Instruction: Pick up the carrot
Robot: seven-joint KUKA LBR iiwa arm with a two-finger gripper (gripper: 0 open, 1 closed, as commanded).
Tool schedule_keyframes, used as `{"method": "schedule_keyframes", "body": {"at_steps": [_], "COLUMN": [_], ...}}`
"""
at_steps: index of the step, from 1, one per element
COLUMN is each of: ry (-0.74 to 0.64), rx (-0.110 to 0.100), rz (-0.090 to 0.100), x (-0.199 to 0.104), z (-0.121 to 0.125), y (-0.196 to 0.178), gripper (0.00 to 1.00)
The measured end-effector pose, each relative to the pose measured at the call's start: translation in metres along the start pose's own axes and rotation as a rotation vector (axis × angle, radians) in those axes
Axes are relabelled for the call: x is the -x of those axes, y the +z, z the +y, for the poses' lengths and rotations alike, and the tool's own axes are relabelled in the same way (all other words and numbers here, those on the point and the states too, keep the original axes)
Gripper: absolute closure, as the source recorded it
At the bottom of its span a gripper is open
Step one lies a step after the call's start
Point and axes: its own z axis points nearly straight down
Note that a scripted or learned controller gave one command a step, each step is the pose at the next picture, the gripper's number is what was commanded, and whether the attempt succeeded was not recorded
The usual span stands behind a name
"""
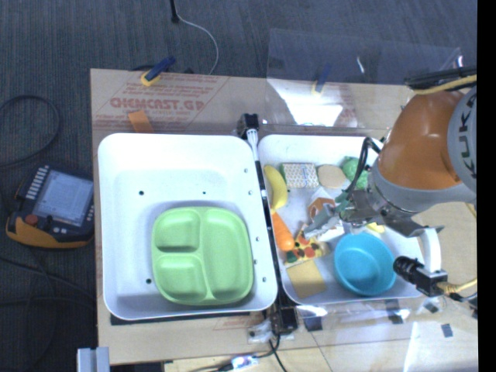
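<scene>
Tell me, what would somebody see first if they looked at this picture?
Probably the big orange and grey robot arm reaching in from the right over the right bin. Below it sits a bright blue bowl among food toys, with a banana and the carrot along that bin's left wall. In the left bin lies a green tray with three sections.

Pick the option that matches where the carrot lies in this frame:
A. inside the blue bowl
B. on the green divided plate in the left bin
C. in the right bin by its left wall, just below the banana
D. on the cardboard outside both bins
C: the carrot lies in the right bin along its left wall, just below the banana, apart from the blue bowl.
</scene>
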Motion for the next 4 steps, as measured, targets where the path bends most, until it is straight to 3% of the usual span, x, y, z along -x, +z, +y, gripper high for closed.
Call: {"method": "schedule_keyframes", "body": {"at_steps": [1,4], "ry": [-0.181,-0.18], "rx": [0.0,0.001], "rz": [0.0,0.0], "x": [-0.0333,-0.0327], "z": [0.0025,0.0027], "y": [0.033,0.0325], "gripper": [0.0,0.0]}}
